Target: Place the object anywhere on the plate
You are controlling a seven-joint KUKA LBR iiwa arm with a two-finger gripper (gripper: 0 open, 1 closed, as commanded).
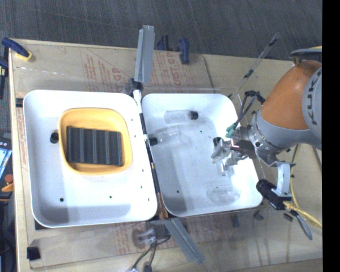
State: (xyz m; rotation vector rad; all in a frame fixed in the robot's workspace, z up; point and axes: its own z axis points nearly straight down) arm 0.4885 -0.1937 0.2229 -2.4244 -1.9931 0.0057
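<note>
White plastic: we see two shallow bins side by side on the counter [226, 72]. Left bin [39, 197] carries a yellow plate [93, 117] in its upper middle; a dark ribbed block [94, 146] lies on the plate, covering most of its centre. A small dark spot [54, 136] sits just left of the plate on the bin floor.

Right bin [175, 200] holds clear objects, hard to make out against the white. One clear tube with a dark cap [181, 116] lies near the upper edge. A second clear piece [165, 135] lies at the bin's left side, near the divider. A third clear shape [222, 194] rests toward the lower right corner.

Grey arm [286, 115] with orange band enters from the right of the frame. Its pincer [222, 153] hangs over the right part of the right bin, just above the third clear shape. We cannot tell how the pincer is set, or whether it grips anything.
</note>
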